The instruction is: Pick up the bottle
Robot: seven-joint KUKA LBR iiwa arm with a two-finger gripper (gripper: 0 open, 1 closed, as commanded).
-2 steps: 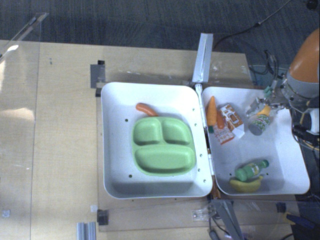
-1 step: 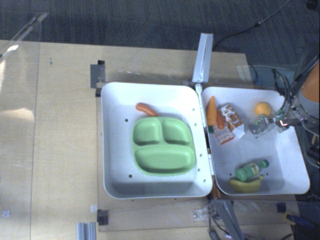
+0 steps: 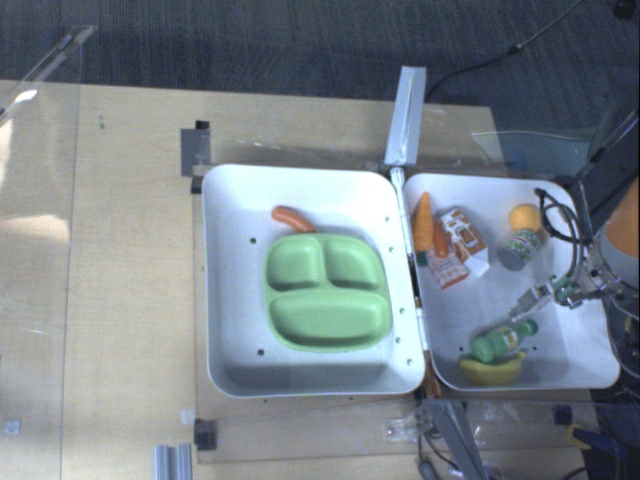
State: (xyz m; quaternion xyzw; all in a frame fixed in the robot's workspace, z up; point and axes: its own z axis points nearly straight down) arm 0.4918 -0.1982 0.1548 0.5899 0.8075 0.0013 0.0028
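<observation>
Two shallow white bins sit side by side on a pale wooden bench [image 3: 110, 268], seen from above at a slant. The left bin [image 3: 230, 268] holds two things: one green divided tray [image 3: 327, 292] with three compartments, lying in the middle, and one orange sausage-shaped toy [image 3: 293, 218] just beyond the tray's far left corner. The right bin [image 3: 580, 358] holds more. One orange carrot [image 3: 424, 222] lies along its left wall, with one small red and white carton [image 3: 459, 245] just beside it. Toward the far right are one yellow-orange round fruit [image 3: 524, 215] and one grey can [image 3: 517, 250], touching or nearly so. Near the front edge lies one green bottle [image 3: 503, 341] on its side, resting against one yellow banana [image 3: 491, 370]. The robot's hand [image 3: 533, 301] reaches in from the right and hangs just above the bottle; its thin fingers are too small and blurred for me to tell whether they are apart or together.
</observation>
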